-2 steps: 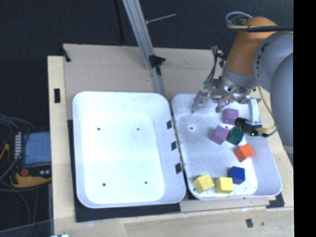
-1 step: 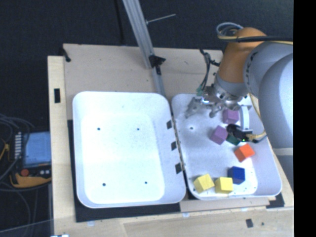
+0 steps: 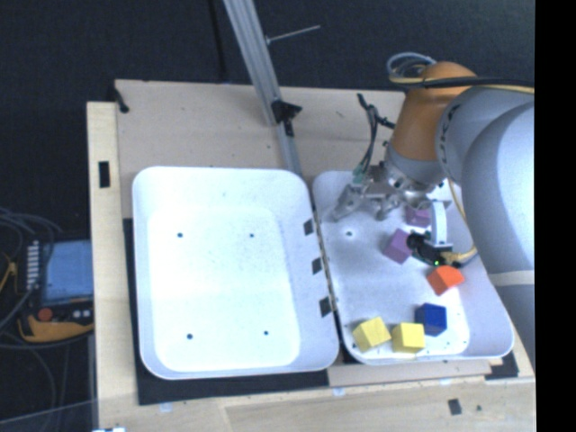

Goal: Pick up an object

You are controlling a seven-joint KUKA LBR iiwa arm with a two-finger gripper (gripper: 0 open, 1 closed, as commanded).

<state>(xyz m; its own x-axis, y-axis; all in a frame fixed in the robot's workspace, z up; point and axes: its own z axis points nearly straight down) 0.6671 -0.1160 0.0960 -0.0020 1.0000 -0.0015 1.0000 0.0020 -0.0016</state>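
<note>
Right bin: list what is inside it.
The right bin holds two yellow blocks, a blue block, an orange block and two purple blocks. The arm hides its far corner.

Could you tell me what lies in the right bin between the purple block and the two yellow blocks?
Bare white bin floor, as the camera view shows. The purple block sits higher in the bin; the yellow blocks sit by its lower rim.

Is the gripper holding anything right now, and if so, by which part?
Nothing is held. The gripper hangs over the right bin, its open fingers bare, apart from the purple block.
</note>
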